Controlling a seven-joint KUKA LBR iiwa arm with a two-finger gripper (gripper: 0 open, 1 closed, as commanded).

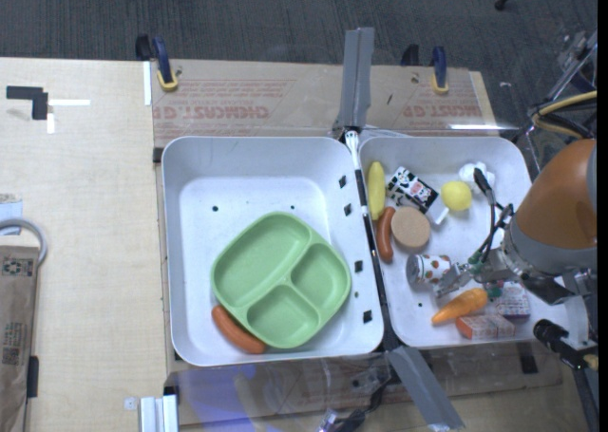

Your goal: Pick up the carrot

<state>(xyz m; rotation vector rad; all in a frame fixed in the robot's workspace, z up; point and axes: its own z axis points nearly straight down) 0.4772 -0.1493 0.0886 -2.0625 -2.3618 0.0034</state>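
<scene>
Two shallow white bins sit side by side on the worktop (85,174), in the middle and right of the frame. The left bin (185,231) holds a green divided plate (281,280) lying flat toward its lower right, and an orange-red sausage (237,329) tucked against the plate's lower left edge, near the bin's bottom wall.

The right bin (418,147) is crowded. Along its left wall lie a yellow banana-like piece (376,188) and, below it, a second reddish sausage (385,234). Beside these rest a round tan disc (411,228), a small black-and-white carton (412,189) and a yellow lemon (457,195). Lower down, a metal can (427,270) lies on its side. The carrot (460,306) lies tilted in the lower right part of this bin, its thick end up toward the right, with a red-and-white packet (486,326) just below it.

The arm (560,212) reaches in from the right edge of the frame, its orange band over the bin's right rim. The hand (483,269) sits low, just above the carrot's thick end and beside the can; whether its grip is spread or closed cannot be told, and nothing is visibly held in it.
</scene>
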